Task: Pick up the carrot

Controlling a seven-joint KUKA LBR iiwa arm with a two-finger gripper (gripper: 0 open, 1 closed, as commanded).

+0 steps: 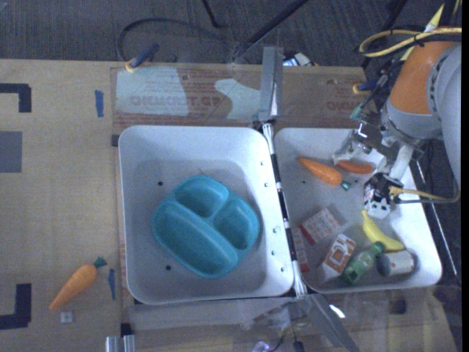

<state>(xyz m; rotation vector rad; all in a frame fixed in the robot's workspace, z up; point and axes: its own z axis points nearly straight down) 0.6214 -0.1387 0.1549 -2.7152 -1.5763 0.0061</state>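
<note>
An orange carrot [321, 169] with a green tip lies in the right bin [425, 266], near its upper left. A second, shorter orange piece [355, 167] lies just right of it, directly beneath my gripper [364, 173]. The gripper hangs over the upper part of the right bin, and its body hides part of that piece. I cannot see whether anything is gripped. Another carrot [73, 285] with a green top lies on the wooden bench outside the bins, at the lower left.
The left bin [139, 152] holds a teal divided plate [207, 226]. In the right bin's lower half lie a small red-and-white box [320, 226], an orange carton [338, 256], a green bottle [360, 264], a banana [379, 233] and a can [396, 262]. A yellow cable loops beside the wrist.
</note>
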